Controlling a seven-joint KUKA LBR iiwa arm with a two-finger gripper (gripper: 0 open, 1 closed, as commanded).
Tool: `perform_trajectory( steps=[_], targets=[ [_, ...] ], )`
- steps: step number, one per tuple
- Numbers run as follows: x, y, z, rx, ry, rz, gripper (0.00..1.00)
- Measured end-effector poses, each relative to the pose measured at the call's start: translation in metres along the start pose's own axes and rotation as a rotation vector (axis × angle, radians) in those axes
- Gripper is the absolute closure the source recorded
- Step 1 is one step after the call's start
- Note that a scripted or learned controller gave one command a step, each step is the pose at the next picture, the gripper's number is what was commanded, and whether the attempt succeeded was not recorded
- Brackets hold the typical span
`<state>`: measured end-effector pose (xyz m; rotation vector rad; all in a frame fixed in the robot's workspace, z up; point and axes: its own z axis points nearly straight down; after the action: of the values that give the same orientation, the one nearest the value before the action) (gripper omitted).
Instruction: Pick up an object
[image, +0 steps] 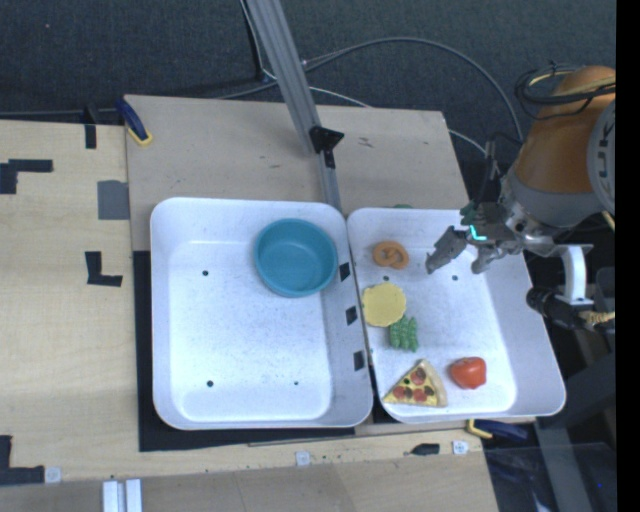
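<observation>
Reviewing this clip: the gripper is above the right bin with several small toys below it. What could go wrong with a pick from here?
1. The gripper hangs over bare bin floor between the pretzel and the tomato; a straight descent would likely close on nothing.
2. The yellow disc and green grapes lie touching, so a grasp there may nudge or catch both.
3. The pizza slice lies flat near the right bin's front wall, so fingers may slide over it.
</observation>
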<state>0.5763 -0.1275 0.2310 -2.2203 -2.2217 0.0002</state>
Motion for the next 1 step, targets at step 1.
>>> perform_trajectory(
  steps=[1],
  targets=[
    [0.0, -0.0001, 0.0001, 0.0, 0.0, 0.0, 0.0]
  ],
)
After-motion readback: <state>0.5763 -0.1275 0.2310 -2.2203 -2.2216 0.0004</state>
